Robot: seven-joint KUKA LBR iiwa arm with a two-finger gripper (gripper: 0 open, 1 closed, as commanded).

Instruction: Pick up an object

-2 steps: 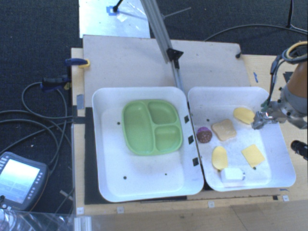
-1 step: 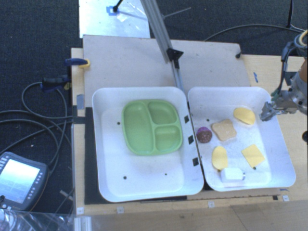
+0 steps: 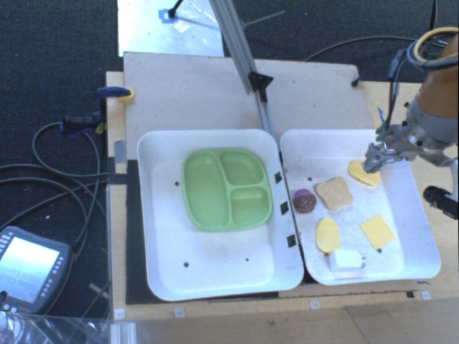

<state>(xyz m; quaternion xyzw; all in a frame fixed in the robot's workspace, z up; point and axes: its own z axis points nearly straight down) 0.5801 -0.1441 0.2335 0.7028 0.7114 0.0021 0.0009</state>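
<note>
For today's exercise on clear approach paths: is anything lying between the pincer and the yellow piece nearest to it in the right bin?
Nothing visible. The pincer sits right at the yellow piece; the toast slice lies apart, further left.

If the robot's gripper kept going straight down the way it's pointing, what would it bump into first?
Probably the yellow food piece at the back of the right bin. The gripper sits right at its edge and points down at it. How much gap is left is hard to judge from this slanted view.
</note>
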